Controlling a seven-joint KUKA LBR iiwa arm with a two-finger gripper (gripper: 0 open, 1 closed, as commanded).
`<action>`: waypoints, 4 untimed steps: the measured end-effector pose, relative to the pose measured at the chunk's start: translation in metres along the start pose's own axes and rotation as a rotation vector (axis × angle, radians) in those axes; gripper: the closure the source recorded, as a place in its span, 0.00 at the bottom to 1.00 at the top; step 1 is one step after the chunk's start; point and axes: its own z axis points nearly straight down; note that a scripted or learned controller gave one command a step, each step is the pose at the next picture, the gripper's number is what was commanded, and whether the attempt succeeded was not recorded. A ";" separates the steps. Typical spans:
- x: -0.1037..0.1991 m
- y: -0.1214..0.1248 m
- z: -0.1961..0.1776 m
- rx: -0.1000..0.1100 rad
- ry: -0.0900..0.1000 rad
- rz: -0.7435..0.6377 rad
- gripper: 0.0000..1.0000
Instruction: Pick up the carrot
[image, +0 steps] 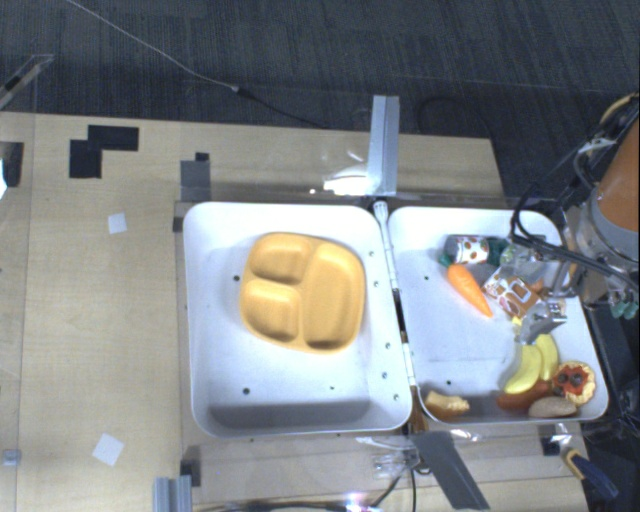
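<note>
The carrot (468, 288) is a short orange cone lying flat in the right bin (440, 350), in its upper middle, with the tip pointing to the lower right. My gripper (541, 321) hangs over the right side of that bin, to the right of the carrot and slightly below it, apart from it. A red and white packet (510, 293) lies between the carrot and the gripper. Nothing shows held in the gripper.
A grey foil wrapper (468, 248) touches the carrot's thick end. Bananas (531, 366), a red fruit (575, 381) and a tan piece (447, 404) crowd the bin's lower right. A yellow divided plate (303, 291) sits in the left bin (215, 380).
</note>
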 end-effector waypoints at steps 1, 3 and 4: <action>-0.041 0.021 0.128 -0.004 0.011 0.108 0.00; -0.106 0.033 0.177 -0.001 -0.014 0.044 1.00; -0.128 0.083 0.089 -0.004 -0.009 0.095 1.00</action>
